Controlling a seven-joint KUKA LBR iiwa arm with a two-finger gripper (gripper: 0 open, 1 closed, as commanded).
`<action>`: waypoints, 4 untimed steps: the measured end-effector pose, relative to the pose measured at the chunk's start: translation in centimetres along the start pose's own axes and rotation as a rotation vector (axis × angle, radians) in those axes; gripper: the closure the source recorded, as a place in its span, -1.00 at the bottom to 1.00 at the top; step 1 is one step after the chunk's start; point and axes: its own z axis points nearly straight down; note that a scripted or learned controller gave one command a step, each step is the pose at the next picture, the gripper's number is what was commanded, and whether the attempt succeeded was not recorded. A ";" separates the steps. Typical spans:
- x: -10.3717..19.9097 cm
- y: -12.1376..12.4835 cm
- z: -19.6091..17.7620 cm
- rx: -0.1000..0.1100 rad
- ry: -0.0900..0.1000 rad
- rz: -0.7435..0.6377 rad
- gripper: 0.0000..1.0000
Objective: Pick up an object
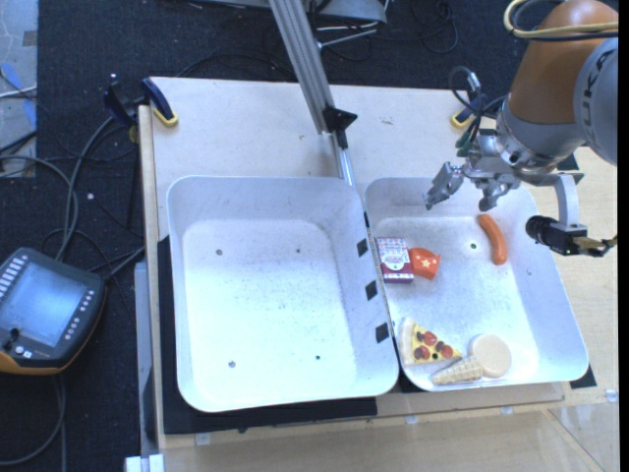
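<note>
Up close, the two dark metal fingers (435, 191) of the gripper (461, 193) are spread apart, with nothing between them. The gripper hangs over the far part of the right-hand shallow white bin (550, 293), near its far edge, tips pointing down toward the bin floor. Above it rises the grey arm with its orange band (553, 72), reaching in from the right.

Just beside the gripper, toward the bin's right edge, lies a small orange sausage-shaped toy (493, 238), angled along the bin floor and apart from the fingertips. Nearer the bin's left edge lies a small red and white printed carton (394, 260), flat on the floor, and a red-orange rounded toy like a pepper (424, 263) is touching its right side. Along the near edge of the same bin lies a yellow toy pizza slice with red dots (427, 343), close to the near left corner. Just beside it, to the right, lies a pale beige toy ice-cream cone with a round scoop (479, 361).

To the left, the second shallow white bin (197, 224) sits edge to edge with the first on a pale wooden bench (246, 116). A slanted grey metal post (305, 52) stands at the bench's far side, between the bins. Off the bench's left edge, a grey and orange handheld control pendant (44, 308) rests on the dark floor.
</note>
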 end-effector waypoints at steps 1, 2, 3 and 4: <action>0.0 -0.2 4.2 -0.002 0.000 0.000 -1.00; -0.5 0.6 9.5 -0.002 0.000 0.000 -1.00; -0.5 0.7 8.2 -0.005 -0.001 0.000 1.00; -0.2 0.4 3.9 -0.008 -0.001 0.000 1.00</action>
